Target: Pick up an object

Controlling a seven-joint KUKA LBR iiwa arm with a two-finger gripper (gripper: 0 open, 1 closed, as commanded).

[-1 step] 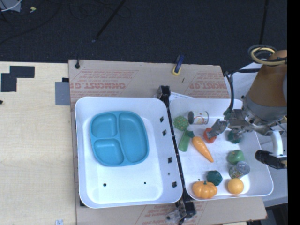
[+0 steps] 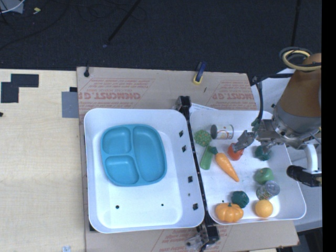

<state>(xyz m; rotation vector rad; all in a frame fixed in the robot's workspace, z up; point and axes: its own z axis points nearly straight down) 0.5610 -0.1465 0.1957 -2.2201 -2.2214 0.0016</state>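
While the hand (image 2: pixel 242 146) hung low in the right bin (image 2: pixel 299 206), apparently spread over a small red toy (image 2: pixel 234 153) beside the carrot (image 2: pixel 228 166), that toy looked light, hard and slick; its narrow middle seemed the safest place to pinch.

Orange-brown rounded arm segment (image 2: pixel 307 91) at the three o'clock edge, pale yellowish cable loop (image 2: pixel 295 56) coiled above it, grey metal wrist collar (image 2: pixel 296 124) beneath, dark grey gripper (image 2: pixel 251 143) with angular linkages, black cylindrical fitting (image 2: pixel 303 175) on a white bracket below
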